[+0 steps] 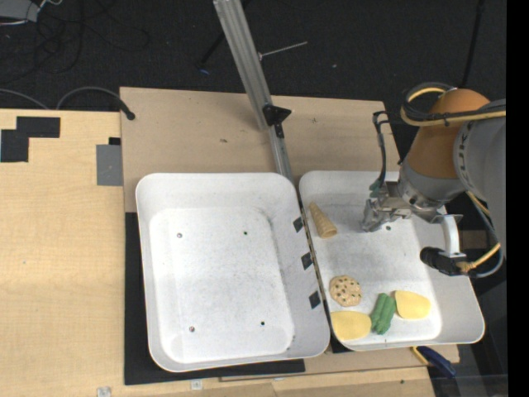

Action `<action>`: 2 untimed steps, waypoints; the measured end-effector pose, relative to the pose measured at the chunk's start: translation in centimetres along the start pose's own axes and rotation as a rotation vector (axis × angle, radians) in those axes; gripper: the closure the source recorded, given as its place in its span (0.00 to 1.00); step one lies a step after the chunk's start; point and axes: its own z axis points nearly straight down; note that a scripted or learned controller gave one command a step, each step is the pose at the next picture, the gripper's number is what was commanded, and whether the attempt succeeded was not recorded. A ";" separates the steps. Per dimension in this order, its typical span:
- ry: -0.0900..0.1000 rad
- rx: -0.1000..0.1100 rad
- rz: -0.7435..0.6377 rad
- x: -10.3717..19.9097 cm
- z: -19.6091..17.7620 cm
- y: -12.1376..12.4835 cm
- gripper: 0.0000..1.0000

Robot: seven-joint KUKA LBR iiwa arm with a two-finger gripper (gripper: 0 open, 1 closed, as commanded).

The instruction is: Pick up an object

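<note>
The arm (463, 151) reaches in from the right over the right bin (463, 325). Its pincer (380, 215) sits low in that bin's upper middle; whether it is spread or pressed together cannot be told. A cone (322, 220) lies near the bin's left wall. Cookie (345, 289), two yellow pieces (350, 325) (412, 304) and a green piece (383, 313) cluster at the front. The left bin (165, 193) adjoins on the tabletop (190, 131).

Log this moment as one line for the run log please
arm: over right bin | gripper: low at the bin's far end, holding nothing seen | cone, cookie, green piece, two yellow pieces: lying in bin
</note>
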 end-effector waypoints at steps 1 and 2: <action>-0.002 -0.008 -0.001 0.1 -6.3 -0.3 1.00; -0.001 -0.006 0.001 -0.2 -10.6 -0.6 1.00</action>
